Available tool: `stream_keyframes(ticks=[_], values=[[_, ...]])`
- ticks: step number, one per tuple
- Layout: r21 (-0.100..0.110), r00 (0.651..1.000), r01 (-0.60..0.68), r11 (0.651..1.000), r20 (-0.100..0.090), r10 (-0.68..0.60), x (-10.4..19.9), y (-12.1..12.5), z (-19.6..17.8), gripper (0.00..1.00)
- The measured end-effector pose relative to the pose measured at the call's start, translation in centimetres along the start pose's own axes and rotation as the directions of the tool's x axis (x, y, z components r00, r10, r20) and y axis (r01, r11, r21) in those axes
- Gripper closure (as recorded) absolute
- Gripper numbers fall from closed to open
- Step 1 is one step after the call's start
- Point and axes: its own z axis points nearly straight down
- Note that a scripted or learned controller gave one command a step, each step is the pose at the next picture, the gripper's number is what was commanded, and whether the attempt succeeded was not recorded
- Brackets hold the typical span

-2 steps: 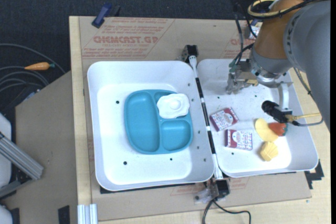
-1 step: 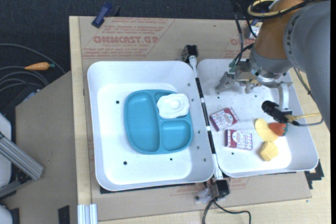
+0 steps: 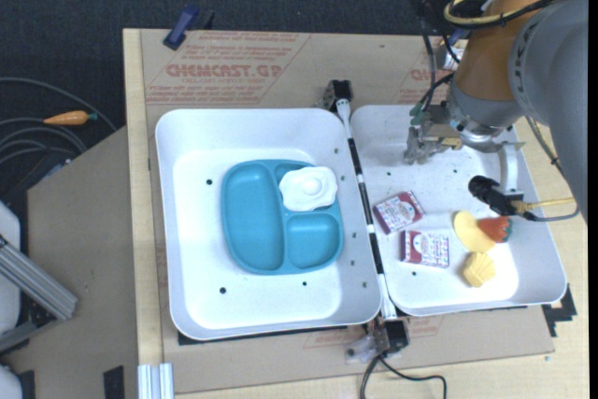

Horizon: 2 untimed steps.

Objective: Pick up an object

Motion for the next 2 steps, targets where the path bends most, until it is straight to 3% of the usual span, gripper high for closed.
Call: stream_keyframes(ticks=[1, 2], values=[[0.001, 1.000, 0.000, 1.000, 0.000, 0.000, 0.0, 0.0, 0.0, 0.00], [0.005, 1.000, -0.002, 1.000, -0.003, 0.002, 0.4, 3.5, 3.1, 0.00]])
